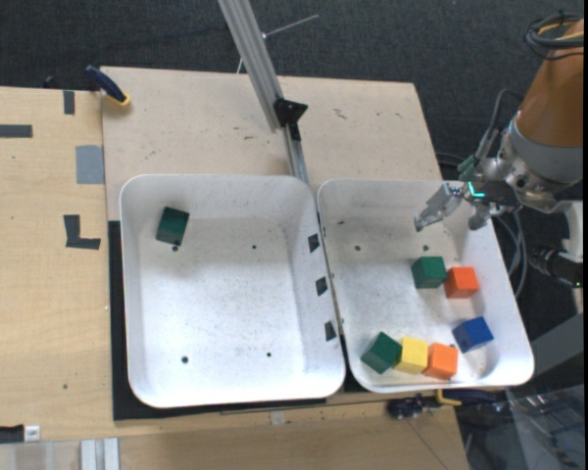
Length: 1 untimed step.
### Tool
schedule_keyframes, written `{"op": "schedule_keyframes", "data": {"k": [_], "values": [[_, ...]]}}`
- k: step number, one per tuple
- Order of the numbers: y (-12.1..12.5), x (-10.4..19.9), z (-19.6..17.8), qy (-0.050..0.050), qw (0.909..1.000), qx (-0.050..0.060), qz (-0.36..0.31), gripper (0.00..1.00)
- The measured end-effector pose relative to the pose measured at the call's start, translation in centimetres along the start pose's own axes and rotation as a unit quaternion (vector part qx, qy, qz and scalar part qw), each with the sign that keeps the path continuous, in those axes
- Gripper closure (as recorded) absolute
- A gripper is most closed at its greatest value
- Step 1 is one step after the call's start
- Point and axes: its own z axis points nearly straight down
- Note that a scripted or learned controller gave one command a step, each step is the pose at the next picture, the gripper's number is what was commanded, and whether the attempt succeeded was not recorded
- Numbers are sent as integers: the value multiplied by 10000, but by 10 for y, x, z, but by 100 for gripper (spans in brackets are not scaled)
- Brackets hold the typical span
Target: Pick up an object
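My gripper hangs over the upper right part of the right bin, its two fingers spread apart with nothing between them. Below it lie a green cube and an orange cube side by side. Lower down rests a blue cube. Along the bin's front edge sit a green block, a yellow cube and an orange cube in a row. A dark green cube lies alone in the upper left of the left bin.
A slanted metal rail runs down from the top to the ridge between the bins. A blue and yellow tool lies on the bench at the upper left. Cables hang at the right beside the arm.
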Motion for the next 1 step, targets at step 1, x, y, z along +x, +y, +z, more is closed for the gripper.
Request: {"op": "schedule_keyframes", "data": {"k": [1], "values": [[1,0,-2,-5,10000,-21,-9,0]]}}
